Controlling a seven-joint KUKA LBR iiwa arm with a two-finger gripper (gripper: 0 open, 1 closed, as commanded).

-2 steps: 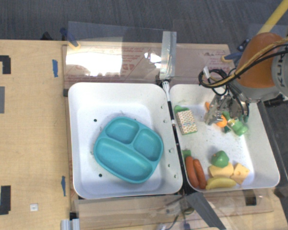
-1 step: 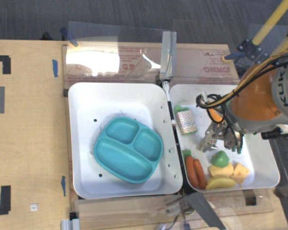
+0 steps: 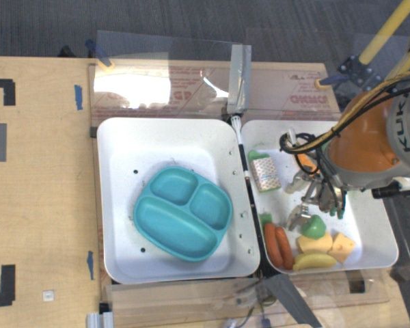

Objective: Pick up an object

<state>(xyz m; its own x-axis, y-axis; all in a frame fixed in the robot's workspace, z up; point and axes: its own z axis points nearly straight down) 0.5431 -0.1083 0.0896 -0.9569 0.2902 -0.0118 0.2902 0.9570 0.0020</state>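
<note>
My gripper (image 3: 300, 199) hangs low in the right bin (image 3: 379, 214), open, with bare bin floor between its fingers. One fingertip (image 3: 298, 219) sits right beside a green toy fruit (image 3: 316, 227), touching or nearly touching it. Below the fruit lie a yellow piece (image 3: 310, 244), a banana (image 3: 314, 262) and a cheese wedge (image 3: 343, 246). An orange-red carrot-like pair (image 3: 279, 246) lies at the bin's front left. A green and white packet (image 3: 265, 173) rests left of the gripper, apart from it.
The left bin (image 3: 116, 183) holds a teal divided plate (image 3: 184, 212). A central divider (image 3: 244, 183) separates the bins. The arm's orange band (image 3: 369, 142) and cables (image 3: 307, 145) overhang the right bin's back right. A clear panel (image 3: 164, 74) stands behind the bins.
</note>
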